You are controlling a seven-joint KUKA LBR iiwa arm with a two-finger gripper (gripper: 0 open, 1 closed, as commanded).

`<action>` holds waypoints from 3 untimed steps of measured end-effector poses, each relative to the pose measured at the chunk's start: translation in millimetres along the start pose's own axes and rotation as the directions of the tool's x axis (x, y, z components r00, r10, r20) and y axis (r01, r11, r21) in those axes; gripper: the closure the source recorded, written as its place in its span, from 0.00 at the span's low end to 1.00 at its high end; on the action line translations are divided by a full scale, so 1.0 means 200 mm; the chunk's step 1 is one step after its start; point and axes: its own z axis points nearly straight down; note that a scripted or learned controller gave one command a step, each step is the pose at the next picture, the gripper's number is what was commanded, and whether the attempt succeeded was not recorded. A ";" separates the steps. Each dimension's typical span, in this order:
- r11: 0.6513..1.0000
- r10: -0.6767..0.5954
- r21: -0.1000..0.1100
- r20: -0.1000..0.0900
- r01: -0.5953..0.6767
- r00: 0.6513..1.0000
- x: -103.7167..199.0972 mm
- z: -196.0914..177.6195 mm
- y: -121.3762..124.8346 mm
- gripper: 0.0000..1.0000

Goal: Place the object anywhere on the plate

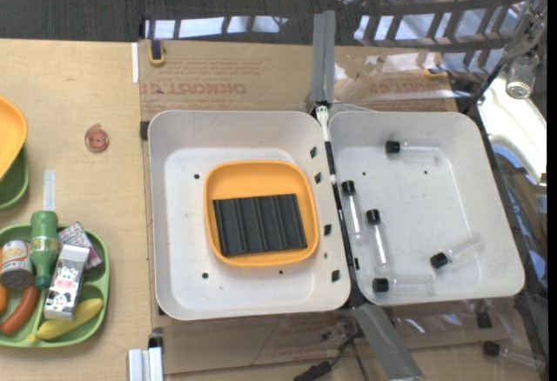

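Already, the one task object [260, 224], a dark grey ridged slab with four raised strips, lies flat on the single orange plate [218, 188]. It sits inside the plate's rim, a little toward the near edge. The plate sits near the middle of the left white bin [174, 223], one of two bins on the desk. To the plate's right, across the seam where the bins meet, the right white bin [470, 197] holds five clear tubes with black caps. One tube [409, 146] lies farthest from the plate toward the far side. Two tubes [352, 205] [378, 236] lie just beyond the seam, nearest the plate. One tube [452, 253] and one tube [400, 286] lie toward the near right. Well to the plate's left, on the bare desk [70, 75], sits one small pink round thing [97, 138]. Nearer the camera there is one green divided tray [94, 305] carrying toy food, among it one green bottle [43, 244]. Whether the end effector is wide or narrow cannot be told.
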 end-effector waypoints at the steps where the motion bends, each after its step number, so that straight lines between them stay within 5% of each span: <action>1: 0.960 -0.279 0.001 0.001 0.279 0.960 0.14 0.00 -0.08 1.00; 2: 0.835 -0.551 -0.001 0.002 0.551 0.835 0.02 0.00 -0.01 1.00; 3: 0.651 -0.759 0.000 0.002 0.759 0.651 0.05 0.00 -0.03 1.00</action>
